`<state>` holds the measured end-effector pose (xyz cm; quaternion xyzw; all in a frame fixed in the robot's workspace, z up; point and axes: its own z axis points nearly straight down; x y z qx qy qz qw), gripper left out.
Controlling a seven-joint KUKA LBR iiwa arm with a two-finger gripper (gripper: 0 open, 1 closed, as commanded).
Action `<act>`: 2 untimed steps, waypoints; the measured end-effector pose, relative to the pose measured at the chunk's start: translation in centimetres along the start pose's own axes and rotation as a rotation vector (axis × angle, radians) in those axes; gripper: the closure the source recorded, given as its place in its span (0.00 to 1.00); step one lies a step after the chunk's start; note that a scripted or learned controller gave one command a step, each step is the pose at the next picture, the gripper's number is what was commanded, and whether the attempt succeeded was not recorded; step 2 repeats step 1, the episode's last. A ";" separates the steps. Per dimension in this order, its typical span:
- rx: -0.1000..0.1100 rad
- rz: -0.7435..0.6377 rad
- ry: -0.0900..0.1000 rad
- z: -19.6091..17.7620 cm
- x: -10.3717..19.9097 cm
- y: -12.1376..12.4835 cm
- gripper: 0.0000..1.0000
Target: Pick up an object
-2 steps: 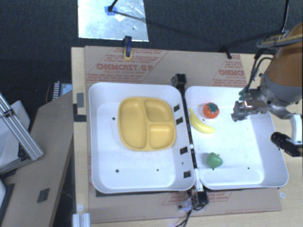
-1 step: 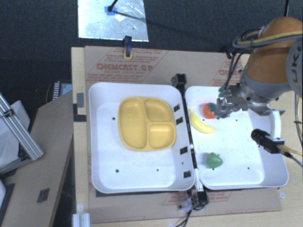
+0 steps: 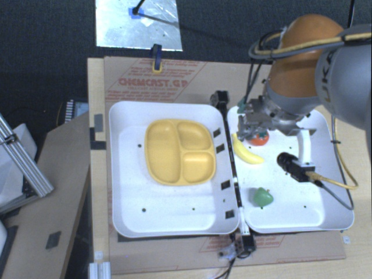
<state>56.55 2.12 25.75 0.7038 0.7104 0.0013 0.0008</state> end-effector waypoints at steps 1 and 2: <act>0.001 0.000 0.000 0.6 5.2 0.2 1.00; 0.001 0.000 0.000 0.6 5.2 0.2 1.00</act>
